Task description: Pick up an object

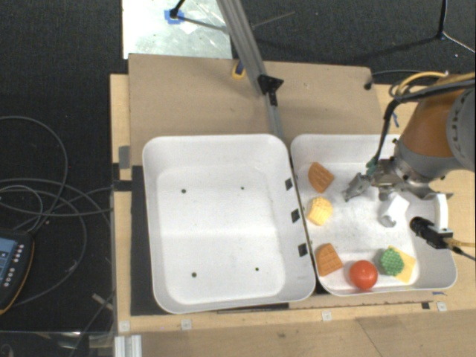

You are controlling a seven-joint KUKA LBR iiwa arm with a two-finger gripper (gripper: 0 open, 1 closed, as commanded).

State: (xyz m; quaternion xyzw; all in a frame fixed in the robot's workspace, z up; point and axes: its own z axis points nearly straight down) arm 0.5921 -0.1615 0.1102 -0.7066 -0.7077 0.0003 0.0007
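In the right bin (pixel 349 149) lie several toy foods. An orange bread-like piece (pixel 320 175) sits at the upper left, with a yellow corn piece (pixel 320 211) just below it. Along the front are a second orange piece (pixel 329 259), a red tomato (pixel 363 274) and a green broccoli (pixel 390 259) resting on a yellow wedge (pixel 406 267). My gripper (pixel 370 201) hangs over the middle of this bin, to the right of the corn. Its fingers are spread open, and only bare bin floor shows between them.
The left bin (pixel 216 222) adjoins the right one along a shared wall with black clips. A slanted grey pole (pixel 245 39) crosses behind the bins. A black fitting (pixel 430 231) sticks out at the right bin's edge. Cables lie on the floor at the left.
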